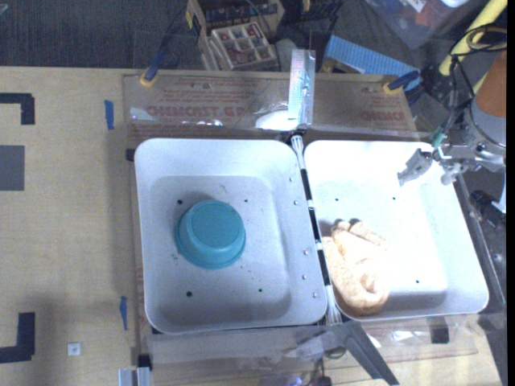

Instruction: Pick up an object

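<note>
A tan, lumpy plush-like object (359, 265) is seen in the lower left of the right bin (451, 288), against the wall shared with the left bin (153, 296). A teal bowl (211, 232) is set upside down in the left bin. The gripper (428, 164) is placed at the right bin's upper right; its fingers appear spread, with nothing between them.
</note>
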Robot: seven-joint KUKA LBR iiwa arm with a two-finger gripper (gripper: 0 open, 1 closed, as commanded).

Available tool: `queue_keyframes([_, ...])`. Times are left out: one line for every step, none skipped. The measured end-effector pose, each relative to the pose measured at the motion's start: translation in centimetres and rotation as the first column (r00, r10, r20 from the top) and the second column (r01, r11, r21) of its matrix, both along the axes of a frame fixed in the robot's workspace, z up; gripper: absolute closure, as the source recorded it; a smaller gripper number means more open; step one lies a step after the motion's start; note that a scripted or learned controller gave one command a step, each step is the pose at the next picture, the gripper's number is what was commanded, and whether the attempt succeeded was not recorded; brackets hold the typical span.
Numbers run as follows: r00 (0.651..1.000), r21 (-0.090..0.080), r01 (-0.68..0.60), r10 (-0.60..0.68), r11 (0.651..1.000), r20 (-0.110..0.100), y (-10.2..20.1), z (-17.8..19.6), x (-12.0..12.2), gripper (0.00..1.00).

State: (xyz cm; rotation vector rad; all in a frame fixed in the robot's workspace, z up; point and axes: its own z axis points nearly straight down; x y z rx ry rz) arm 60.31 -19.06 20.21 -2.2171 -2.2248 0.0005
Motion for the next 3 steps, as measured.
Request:
queue_keyframes([0.999, 0.000, 0.049, -0.049, 0.999, 0.000, 7.1, -5.8, -2.0, 0.00])
queue_keyframes([1.000, -0.003, -0.012, 0.012, 1.000, 0.003, -1.8, -4.8, 2.5, 0.00])
queue_keyframes([0.967, 0.001, -0.253, 0.253, 0.967, -0.001, 3.1, -8.1, -4.3, 0.00])
